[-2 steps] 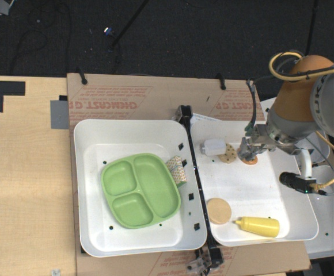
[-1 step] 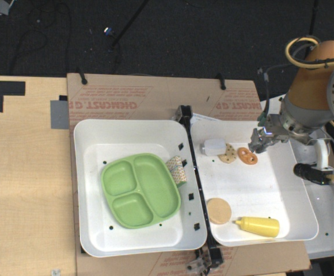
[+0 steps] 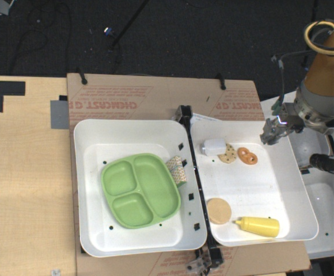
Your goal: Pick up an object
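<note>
While the gripper (image 3: 272,132) hangs over the right bin's (image 3: 293,177) far rim, whether it is apart or together I cannot tell. Nearest lies the pretzel (image 3: 247,156), touching nothing; flat and small, it could slip any pinch.

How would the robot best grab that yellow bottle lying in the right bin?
Probably across the middle of the yellow bottle's body, coming straight down. It lies on its side, long axis left to right, nozzle left, so jaws closing across its width should fit.

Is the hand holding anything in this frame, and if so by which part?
Nothing is held: the hand hangs over the right bin's far corner, apart from every object.
</note>
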You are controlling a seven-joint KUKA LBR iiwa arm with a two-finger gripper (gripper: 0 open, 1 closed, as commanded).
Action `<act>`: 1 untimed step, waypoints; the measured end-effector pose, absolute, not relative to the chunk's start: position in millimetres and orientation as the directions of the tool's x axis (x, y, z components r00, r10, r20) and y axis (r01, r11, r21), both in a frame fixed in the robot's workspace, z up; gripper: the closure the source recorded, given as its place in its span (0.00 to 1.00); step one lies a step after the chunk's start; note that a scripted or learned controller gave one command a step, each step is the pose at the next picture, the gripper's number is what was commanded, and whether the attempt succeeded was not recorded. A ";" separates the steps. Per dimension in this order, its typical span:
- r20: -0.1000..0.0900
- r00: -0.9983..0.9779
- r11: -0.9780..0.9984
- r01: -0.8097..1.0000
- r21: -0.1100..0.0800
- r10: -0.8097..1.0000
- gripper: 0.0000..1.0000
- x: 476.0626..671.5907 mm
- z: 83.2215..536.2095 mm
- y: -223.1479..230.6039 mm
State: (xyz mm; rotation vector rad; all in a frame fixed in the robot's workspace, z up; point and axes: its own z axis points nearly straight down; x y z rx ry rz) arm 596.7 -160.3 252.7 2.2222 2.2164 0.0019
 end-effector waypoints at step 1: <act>0.002 -0.005 0.005 1.000 -0.002 1.000 1.00 598.4 258.9 -106.1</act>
